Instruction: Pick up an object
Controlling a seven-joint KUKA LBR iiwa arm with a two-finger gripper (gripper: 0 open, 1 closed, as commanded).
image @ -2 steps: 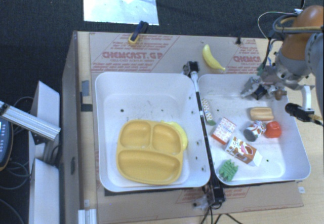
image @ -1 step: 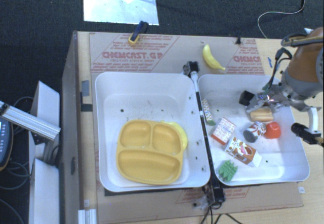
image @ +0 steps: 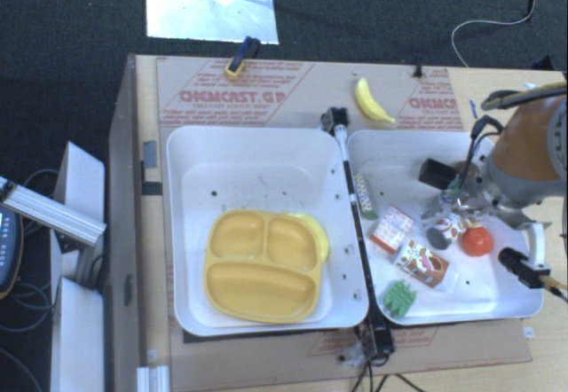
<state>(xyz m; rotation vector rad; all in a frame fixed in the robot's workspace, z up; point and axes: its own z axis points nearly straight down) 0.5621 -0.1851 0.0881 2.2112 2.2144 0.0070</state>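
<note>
Over the shallow white right-hand bin [image: 484, 293], my gripper [image: 451, 220] sits low, presumably to grasp, just beside the round red ball [image: 477, 241] toward the right edge (likeliest target, I judge); whether it grips anything I cannot tell.

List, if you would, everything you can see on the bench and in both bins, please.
bins: two, white, side by side on the bench
divided tray: one, yellow, left bin
banana: one, yellow, on the bench beyond the right bin
black block: one, black, right bin, far side
small box: one, orange and white, right bin
carton: one, white and brown, right bin, beside the small box
ball: one, red, right bin
spiky toy: one, green, right bin, near corner
arm: one, grey and orange, over right bin
gripper: one, low in right bin
</note>
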